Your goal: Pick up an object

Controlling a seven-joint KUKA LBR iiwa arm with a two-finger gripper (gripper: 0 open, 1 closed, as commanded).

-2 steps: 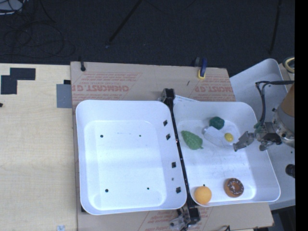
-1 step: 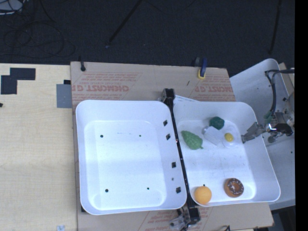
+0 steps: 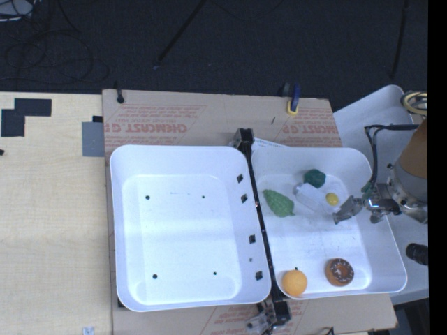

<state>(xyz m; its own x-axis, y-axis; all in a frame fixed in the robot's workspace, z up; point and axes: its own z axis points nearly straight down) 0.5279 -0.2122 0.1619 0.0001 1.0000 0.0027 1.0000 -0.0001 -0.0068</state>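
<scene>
Overhead, two white bins (image 3: pixel 119 187), cardboard sheet (image 3: pixel 209 121), wooden bench (image 3: pixel 49 222)

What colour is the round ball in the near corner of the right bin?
Orange; the ball shows clearly in the camera view.

Glossy white plastic bins (image 3: pixel 178 160) on matt brown cardboard (image 3: pixel 209 121), pale wood-grain bench (image 3: pixel 49 222).

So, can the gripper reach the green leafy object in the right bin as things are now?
Probably yes. The gripper is at the right bin's right side, and the green leafy object lies uncovered; the clear bottle lies between them, but the approach from above looks free.
</scene>
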